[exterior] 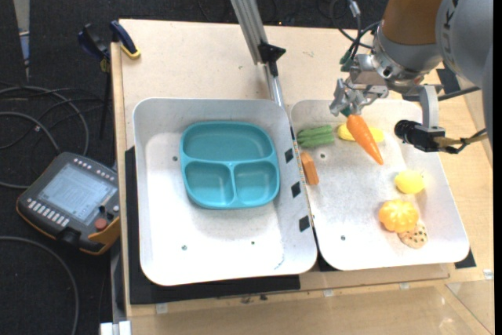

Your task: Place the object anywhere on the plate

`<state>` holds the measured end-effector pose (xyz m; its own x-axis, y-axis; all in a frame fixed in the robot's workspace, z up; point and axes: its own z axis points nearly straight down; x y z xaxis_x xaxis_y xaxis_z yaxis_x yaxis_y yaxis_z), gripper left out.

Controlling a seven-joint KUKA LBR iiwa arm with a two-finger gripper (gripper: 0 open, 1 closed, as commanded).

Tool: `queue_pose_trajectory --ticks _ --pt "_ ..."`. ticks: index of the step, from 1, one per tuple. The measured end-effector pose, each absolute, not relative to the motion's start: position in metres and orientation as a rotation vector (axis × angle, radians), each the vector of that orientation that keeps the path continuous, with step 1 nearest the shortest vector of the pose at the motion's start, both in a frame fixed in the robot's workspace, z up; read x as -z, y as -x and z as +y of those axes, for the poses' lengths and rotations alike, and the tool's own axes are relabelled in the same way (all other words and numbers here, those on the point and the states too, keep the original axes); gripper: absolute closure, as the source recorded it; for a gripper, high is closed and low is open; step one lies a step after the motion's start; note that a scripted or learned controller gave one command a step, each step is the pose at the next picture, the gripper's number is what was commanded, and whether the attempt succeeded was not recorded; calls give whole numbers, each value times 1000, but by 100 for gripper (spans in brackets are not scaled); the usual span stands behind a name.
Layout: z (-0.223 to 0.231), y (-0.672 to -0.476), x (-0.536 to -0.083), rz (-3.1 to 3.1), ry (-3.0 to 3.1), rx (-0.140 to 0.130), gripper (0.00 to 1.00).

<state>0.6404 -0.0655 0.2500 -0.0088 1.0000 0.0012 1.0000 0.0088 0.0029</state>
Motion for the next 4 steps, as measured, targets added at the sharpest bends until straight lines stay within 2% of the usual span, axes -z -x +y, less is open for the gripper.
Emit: queue_pose_trajectory --ticks 1,2,4 --pt "-8 -640 -240 2232 -2214 0 100" --pt "50 -652 -248 2231 -2212 -6 100" --pt "161 -667 -224 2230 -2213 -3 100"
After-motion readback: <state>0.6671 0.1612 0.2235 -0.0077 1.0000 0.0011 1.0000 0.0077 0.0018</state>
